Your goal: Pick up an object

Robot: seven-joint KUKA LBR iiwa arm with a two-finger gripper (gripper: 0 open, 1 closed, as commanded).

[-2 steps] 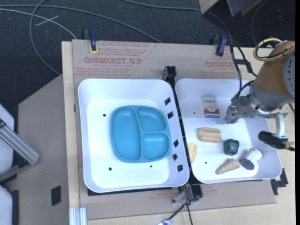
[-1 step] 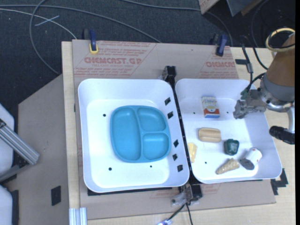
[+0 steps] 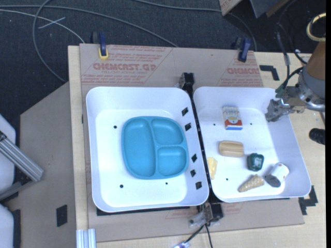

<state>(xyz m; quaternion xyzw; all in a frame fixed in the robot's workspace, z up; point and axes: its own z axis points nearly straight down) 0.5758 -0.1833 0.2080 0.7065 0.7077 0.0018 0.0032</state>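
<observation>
The arm enters at three o'clock, and its claw (image 3: 275, 111) hangs over the upper right rim of the right bin (image 3: 289, 138), with nothing visible between its tips. Whether it is released or clenched I cannot tell at this size and angle.

No object is lifted, so the task appears to be at the approach step, with a target not yet chosen or reached. The candidates all lie in the right bin. A small box (image 3: 232, 118) with a red-and-white face sits toward twelve o'clock of that bin, the piece nearest the claw. Below it lies a tan bread-like roll (image 3: 230, 149). At about four o'clock of the roll sits a dark green object (image 3: 255, 161). Along the bin's six o'clock edge are a ridged cone-like piece (image 3: 251, 183), a grey-and-white object (image 3: 276, 175) just beside it, and a yellow wedge (image 3: 212, 167) against the bin's nine o'clock wall.

The left bin (image 3: 98, 138) carries a blue divided plate (image 3: 154, 146); both bins rest on the desk (image 3: 129, 61).

The next move probably calls for travelling toward nine o'clock to stand over the box, descending with the claw parted and closing across its narrow sides. The wedge looks harder, being tight against the wall.
</observation>
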